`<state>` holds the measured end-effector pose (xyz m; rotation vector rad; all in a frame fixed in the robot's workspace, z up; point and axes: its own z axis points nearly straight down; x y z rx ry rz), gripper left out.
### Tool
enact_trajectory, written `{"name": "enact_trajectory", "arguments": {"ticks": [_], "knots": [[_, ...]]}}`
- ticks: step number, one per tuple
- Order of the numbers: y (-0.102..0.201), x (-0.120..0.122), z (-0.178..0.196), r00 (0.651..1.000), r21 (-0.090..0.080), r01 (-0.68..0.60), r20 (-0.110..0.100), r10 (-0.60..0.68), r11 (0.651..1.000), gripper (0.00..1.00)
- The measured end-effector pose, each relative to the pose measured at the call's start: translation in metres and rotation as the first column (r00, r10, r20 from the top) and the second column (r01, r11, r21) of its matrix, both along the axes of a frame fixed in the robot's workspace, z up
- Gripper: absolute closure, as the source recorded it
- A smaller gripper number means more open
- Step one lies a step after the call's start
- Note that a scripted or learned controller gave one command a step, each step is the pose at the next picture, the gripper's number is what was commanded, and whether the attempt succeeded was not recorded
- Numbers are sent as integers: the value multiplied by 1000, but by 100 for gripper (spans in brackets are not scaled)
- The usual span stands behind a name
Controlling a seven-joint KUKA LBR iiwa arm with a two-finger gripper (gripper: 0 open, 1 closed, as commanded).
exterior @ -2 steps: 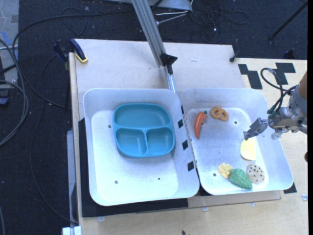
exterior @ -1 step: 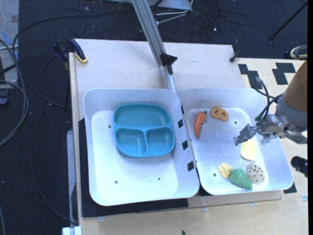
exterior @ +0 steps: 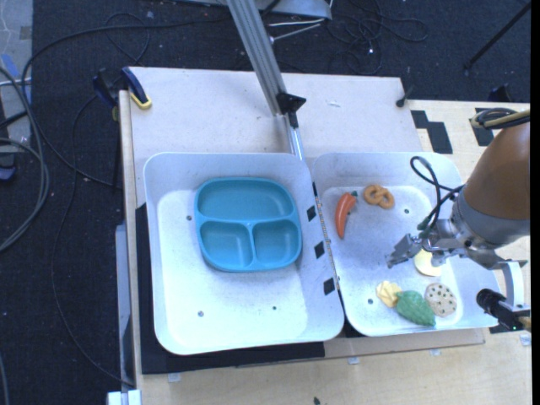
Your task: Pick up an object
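The left bin (exterior: pixel 169 251) holds a blue tray (exterior: pixel 249 224); the right bin (exterior: pixel 371 163) holds the small pieces, and the arm (exterior: pixel 498 192) hangs over its right side. The gripper (exterior: pixel 418 250) sits low above the bin floor, and whether it is open or grasping anything cannot be told. A pale yellow piece (exterior: pixel 428 264) lies just beside it, partly under the wrist, nearest of all. A cookie (exterior: pixel 440 299), green leaf (exterior: pixel 414 307) and small yellow piece (exterior: pixel 387 292) lie nearer the camera; the carrot (exterior: pixel 343 213), long axis running away from the camera, and pretzel (exterior: pixel 379 196) lie farther back.

- Two white bins: left bin (exterior: pixel 169 310), right bin (exterior: pixel 371 323).
- One blue divided tray (exterior: pixel 249 224).
- One carrot (exterior: pixel 343 213).
- One pretzel (exterior: pixel 379 196).
- One cookie (exterior: pixel 440 299).
- One green leafy piece (exterior: pixel 414 307).
- One small yellow piece (exterior: pixel 387 292).
- One pale yellow slice (exterior: pixel 426 265), just beside the fingers.
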<state>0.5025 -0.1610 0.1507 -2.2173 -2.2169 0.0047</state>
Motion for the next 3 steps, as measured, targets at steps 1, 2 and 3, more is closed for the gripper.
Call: {"name": "enact_trajectory", "arguments": {"ticks": [1, 2, 3], "knots": [[1, -1, -54, 1000, 0, 0, 1, 0, 1000, 0], [0, 0, -41, 1000, -2, 2, 7, -2, 1000, 100], [2, -3, 3, 1000, -3, -2, 10, 2, 1000, 100]]}}
